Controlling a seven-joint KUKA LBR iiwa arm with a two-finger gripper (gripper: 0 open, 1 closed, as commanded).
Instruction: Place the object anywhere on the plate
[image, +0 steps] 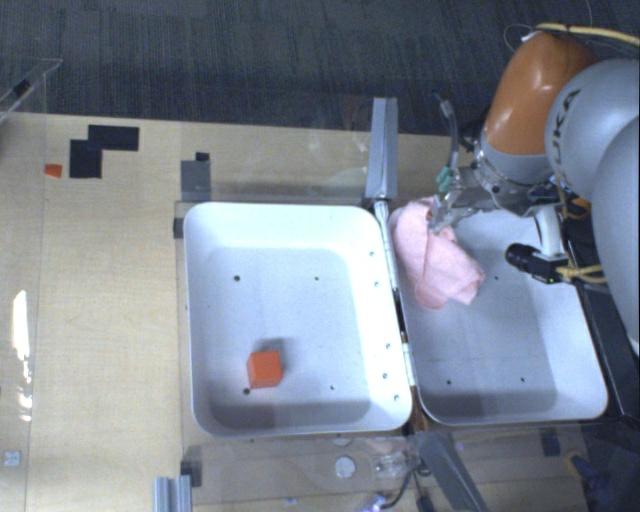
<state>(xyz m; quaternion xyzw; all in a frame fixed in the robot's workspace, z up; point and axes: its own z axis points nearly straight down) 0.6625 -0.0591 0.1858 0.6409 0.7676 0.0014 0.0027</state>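
Two shallow white bins are set side by side on the pale wooden desk (100, 330), and the grey arm (600, 150) with its orange band (525, 95) is reached in over the far corner of the right bin (530, 370). The left bin (300, 290) is marked only by a small orange block (265, 369) near its front. No plate can be made out in either bin.

A pink cloth (435, 258) is draped in the right bin's far-left corner, up against the divider between the bins, with its upper edge drawn up toward the end effector (447, 205). The end effector is seen at that raised edge, apparently touching it, but whether the fabric is pinched cannot be told.

The cloth is judged to be light, soft and limp: it will sag, fold and swing when lifted, and nothing in it is fragile. A grip is best taken on a bunched fold near the top, where several layers can be gathered, since a single thin layer is likely to slip out. Once carried, its trailing end should be expected to drag over the bin's rim.

The block is judged stiff, light and easily squared between flat faces.
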